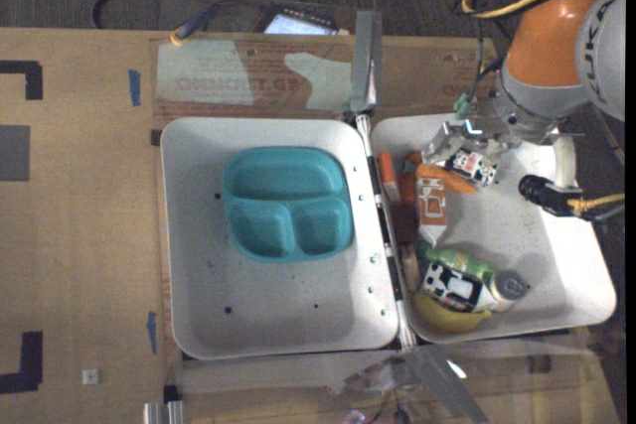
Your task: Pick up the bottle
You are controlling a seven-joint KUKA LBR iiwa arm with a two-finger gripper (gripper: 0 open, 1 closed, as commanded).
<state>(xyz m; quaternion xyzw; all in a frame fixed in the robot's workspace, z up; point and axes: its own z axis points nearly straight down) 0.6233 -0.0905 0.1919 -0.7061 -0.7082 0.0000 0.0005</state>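
Note:
The bottle (465, 280) lies on its side near the front of the right bin (556, 263). It is green with a black-and-white label, and its grey cap points right. It rests partly on a yellow object (449, 317). My gripper (465, 154) hangs over the back of the same bin, well behind the bottle and apart from it. It sits just above an orange-and-white packet (434, 204).
A teal divided tray (288, 204) lies in the left bin (189, 273). An orange-red item (406, 182) lies against the right bin's left wall. A black cylinder with a yellow cable (544, 192) sticks out at the right of the gripper. A metal divider (383, 213) separates the bins.

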